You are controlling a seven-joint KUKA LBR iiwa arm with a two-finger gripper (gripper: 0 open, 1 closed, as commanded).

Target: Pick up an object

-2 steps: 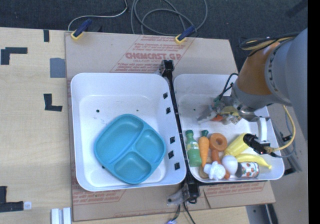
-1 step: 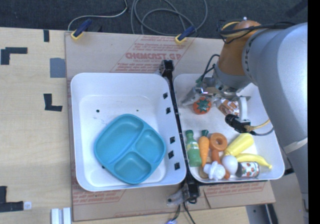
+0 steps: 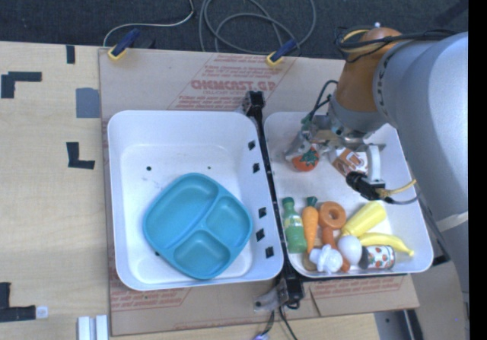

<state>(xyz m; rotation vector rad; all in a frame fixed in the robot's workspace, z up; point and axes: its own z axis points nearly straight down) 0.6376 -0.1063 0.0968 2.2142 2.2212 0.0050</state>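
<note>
My gripper (image 3: 308,150) reaches down into the back part of the right bin (image 3: 278,127), its fingers around a small red tomato-like toy (image 3: 305,163) that rests on the bin floor. Whether the fingers press on it is hidden by the wrist. Toy food crowds the front of that bin: a green bottle (image 3: 294,225), a carrot (image 3: 310,218), an orange ring (image 3: 332,214), a yellow corn piece (image 3: 364,218), a banana (image 3: 386,242), a white figure (image 3: 327,257), an egg (image 3: 349,246) and a small can (image 3: 377,257). A brown-and-white packet (image 3: 351,159) lies beside the gripper.
The left bin (image 3: 129,133) holds a blue divided plate (image 3: 198,225). A black divider (image 3: 263,171) separates the bins. Cables loop on the dark surface behind the bench (image 3: 251,4). The arm's grey body (image 3: 437,118) overhangs the right bin's right side.
</note>
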